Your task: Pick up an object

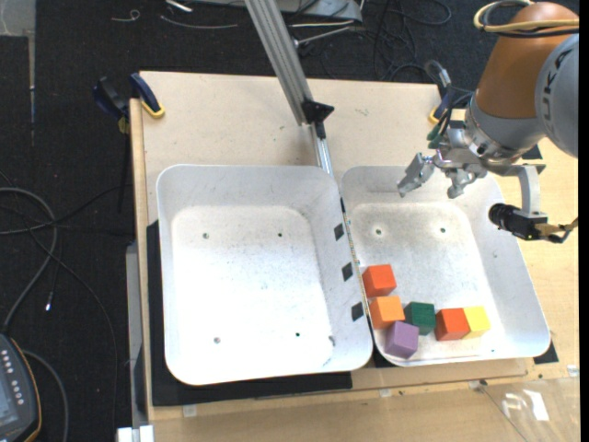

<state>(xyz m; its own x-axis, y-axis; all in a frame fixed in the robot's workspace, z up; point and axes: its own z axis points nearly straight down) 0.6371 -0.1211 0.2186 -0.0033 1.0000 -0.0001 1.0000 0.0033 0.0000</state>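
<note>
Hovering at the upper right of the frame, the gripper (pixel 433 178) sits over the far end of the right bin (pixel 515 274), fingers spread apart with nothing between them. The arm (pixel 520 72), grey with its orange band, comes in from the right edge, wrist angled down toward the bin's upper rim. All the blocks are clustered at the lower end of the right bin, well apart from the gripper: an orange-red cube (pixel 379 279) at the left wall, an orange cube (pixel 386 310) just below it and touching, a purple cube (pixel 401 339) lowest in the group, a green cube (pixel 421 316) just right of the orange one, then a red cube (pixel 451 323) and a yellow cube (pixel 477 319) side by side toward the lower right. The left bin (pixel 184 247) lies beside it in the centre-left of the frame, sharing the middle edge. Both bins rest on a tan bench (pixel 230 118). A metal pole (pixel 281 49) slants from top centre down to the gap between the bins. A blue and yellow clamp (pixel 129 95) sits at the bench's upper left corner.
</note>
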